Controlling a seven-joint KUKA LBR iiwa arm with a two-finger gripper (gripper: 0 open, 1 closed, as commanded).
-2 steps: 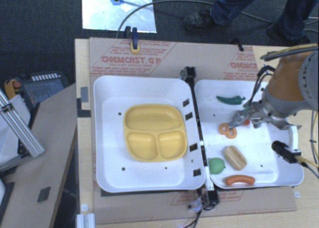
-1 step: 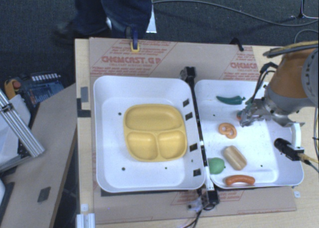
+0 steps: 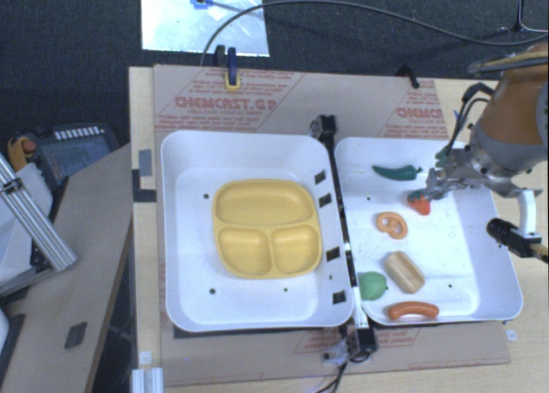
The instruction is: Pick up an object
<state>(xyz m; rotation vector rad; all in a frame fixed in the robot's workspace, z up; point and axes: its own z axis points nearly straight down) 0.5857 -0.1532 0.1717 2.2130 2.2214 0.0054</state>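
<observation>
My gripper (image 3: 429,191) hangs over the upper right part of the right bin (image 3: 491,293), reaching in from the right. A small red-orange thing (image 3: 419,206) sits right at its tip, touching or nearly touching it; whether it is gripped is unclear. A dark green pepper (image 3: 396,172) lies just left of the gripper. Below it lie an orange pretzel (image 3: 391,225), a tan bread roll (image 3: 404,271), a green round piece (image 3: 371,284) and an orange sausage (image 3: 413,311).
The left bin (image 3: 184,168) holds a yellow divided tray (image 3: 264,228). A black divider (image 3: 336,211) runs between the two bins. The right bin's lower right area is bare white floor.
</observation>
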